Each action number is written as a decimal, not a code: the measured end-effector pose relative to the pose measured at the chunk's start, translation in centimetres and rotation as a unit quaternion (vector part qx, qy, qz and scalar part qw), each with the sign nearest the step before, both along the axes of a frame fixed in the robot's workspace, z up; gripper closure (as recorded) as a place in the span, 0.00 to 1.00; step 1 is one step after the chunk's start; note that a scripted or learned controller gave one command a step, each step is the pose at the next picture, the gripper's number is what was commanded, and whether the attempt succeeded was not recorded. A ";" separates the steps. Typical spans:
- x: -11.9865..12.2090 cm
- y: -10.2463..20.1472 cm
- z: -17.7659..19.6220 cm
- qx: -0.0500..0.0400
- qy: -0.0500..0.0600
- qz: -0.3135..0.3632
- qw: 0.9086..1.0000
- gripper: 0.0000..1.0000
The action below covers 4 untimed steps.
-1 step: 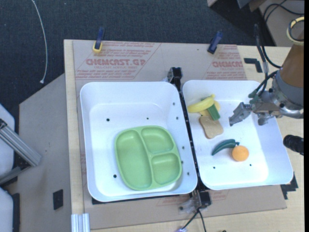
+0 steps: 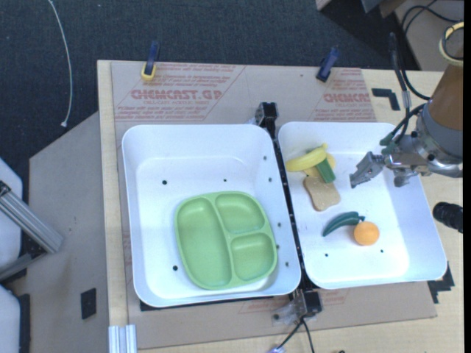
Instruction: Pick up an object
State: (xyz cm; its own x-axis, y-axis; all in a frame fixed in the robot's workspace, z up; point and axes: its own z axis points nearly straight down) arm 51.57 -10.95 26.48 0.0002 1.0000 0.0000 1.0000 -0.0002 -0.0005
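My gripper (image 2: pixel 381 175) hangs over the upper right part of the right bin (image 2: pixel 412 267), reaching in from the right. It is open, with nothing between its fingers (image 2: pixel 363 172). To its left lie a yellow banana (image 2: pixel 306 159), a green block (image 2: pixel 324 170) and a tan flat piece (image 2: pixel 321 193), bunched together. Below the gripper sit a dark green pepper (image 2: pixel 341 222) and an orange ball (image 2: pixel 366 233), side by side. The gripper is apart from all of them.
The left bin (image 2: pixel 147 197) holds a light green divided plate (image 2: pixel 224 238). A black divider clamp (image 2: pixel 266 114) sits between the bins at the back. Blue clips (image 2: pixel 328 64) pin the cardboard base at the far edge.
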 end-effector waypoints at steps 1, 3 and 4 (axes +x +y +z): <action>0.6 -0.3 -4.5 0.001 0.002 0.000 1.000 0.00; 1.0 0.8 -13.4 0.001 0.003 0.000 1.000 0.00; 1.1 0.8 -12.2 0.000 0.000 -0.001 1.000 1.00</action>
